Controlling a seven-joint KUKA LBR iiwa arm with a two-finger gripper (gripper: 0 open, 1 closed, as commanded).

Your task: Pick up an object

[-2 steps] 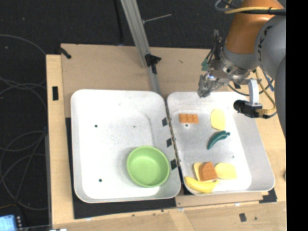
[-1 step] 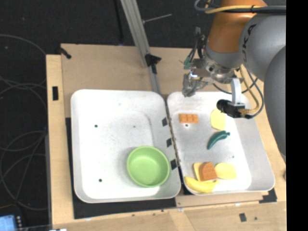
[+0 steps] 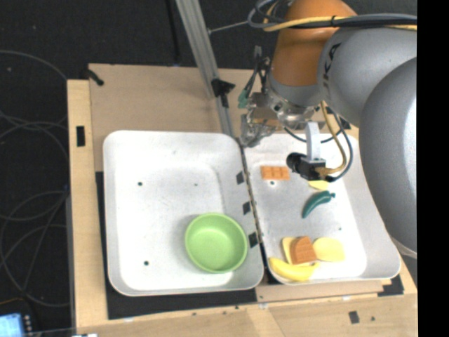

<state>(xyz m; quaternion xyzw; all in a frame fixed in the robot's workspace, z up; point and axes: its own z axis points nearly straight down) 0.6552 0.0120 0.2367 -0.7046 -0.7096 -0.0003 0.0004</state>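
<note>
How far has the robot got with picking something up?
Nothing looks picked up yet. The pincer sits at the far end of the right bin, above the toys. The orange block, green pepper and banana lie in that bin, the green bowl in the left. Grabbing and lifting remain.

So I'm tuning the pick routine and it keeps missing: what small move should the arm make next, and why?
Probably a short shift toward the orange waffle piece, then straight down. The pincer hangs over the far end of the right bin, near the wall shared with the left bin, with nothing visibly held. That piece lies closest and apart from the green pepper.
</note>
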